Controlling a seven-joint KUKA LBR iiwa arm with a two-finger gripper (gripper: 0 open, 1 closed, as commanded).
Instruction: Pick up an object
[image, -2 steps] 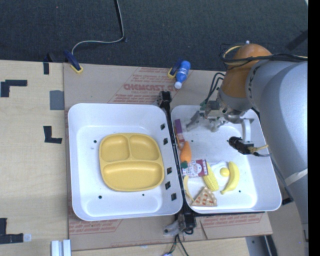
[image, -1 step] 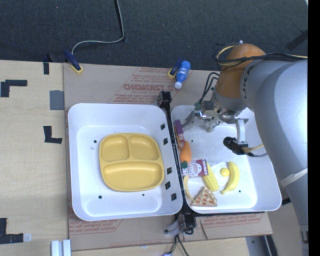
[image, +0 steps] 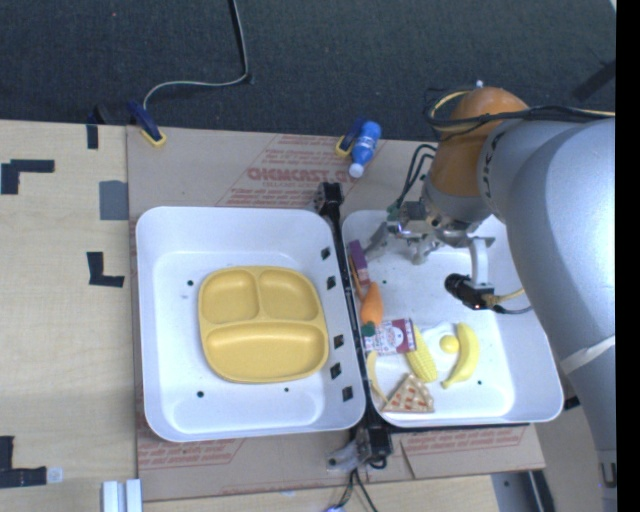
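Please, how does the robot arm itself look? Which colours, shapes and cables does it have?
The arm is thick, rounded and smooth grey, with a glossy orange band above the wrist. Thin dark cables run beside this band. The gripper is small next to the arm and made of silvery metal.

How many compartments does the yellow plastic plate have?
3. In the yellow plastic divided plate: two small compartments at its far side, left and right, one wide compartment nearer the camera.
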